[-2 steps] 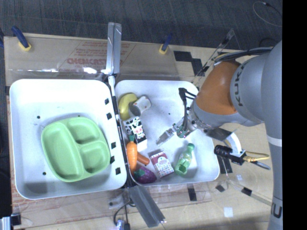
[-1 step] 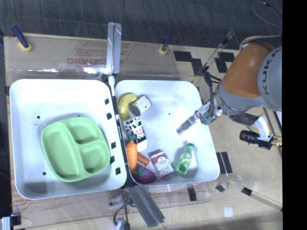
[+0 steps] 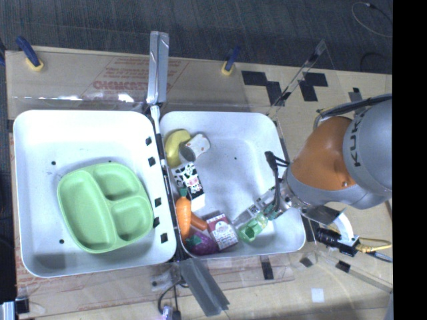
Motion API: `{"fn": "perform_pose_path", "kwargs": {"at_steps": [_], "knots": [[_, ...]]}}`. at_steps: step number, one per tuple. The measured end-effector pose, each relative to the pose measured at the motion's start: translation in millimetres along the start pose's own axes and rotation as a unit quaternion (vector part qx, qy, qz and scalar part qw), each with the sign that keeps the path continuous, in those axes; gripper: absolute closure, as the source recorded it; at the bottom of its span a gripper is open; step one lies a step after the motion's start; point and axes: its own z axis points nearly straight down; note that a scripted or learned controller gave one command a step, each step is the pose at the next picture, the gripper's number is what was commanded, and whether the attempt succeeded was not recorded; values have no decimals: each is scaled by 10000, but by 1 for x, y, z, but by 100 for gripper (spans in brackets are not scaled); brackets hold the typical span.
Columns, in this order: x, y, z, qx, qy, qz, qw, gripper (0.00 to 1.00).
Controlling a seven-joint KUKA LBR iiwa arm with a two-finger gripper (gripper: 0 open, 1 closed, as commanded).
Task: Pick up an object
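Note:
My gripper [image 3: 261,212] is low in the right bin [image 3: 230,129], near its front right corner, with the grey and orange arm [image 3: 327,162] reaching in over the right wall. A small green object [image 3: 249,231] lies just below and in front of the gripper, touching or nearly touching it. To the left along the front wall lie a maroon box [image 3: 222,231], a purple item [image 3: 202,243] and an orange carrot [image 3: 183,217]. A black-and-white patterned carton [image 3: 188,179] stands against the left wall. A yellow fruit [image 3: 175,145] and a small grey cup [image 3: 195,146] sit at the back left.
The left bin [image 3: 40,132] holds a light green divided plate [image 3: 105,207]. A metal divider [image 3: 158,65] runs between the bins at the back. The bare floor of the right bin [image 3: 237,165] lies between the gripper and the back objects.

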Motion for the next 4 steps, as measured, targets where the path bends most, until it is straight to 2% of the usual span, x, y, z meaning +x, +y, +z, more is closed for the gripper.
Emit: {"fn": "perform_pose_path", "kwargs": {"at_steps": [1, 2, 3, 4], "knots": [[0, 1, -10, 0, -2, -20, 10000, 100], [0, 1, -10, 1, -2, -22, 10000, 0], [0, 2, -20, 0, -4, -41, 10000, 100], [0, 2, -20, 1, -4, -43, 10000, 0]]}}
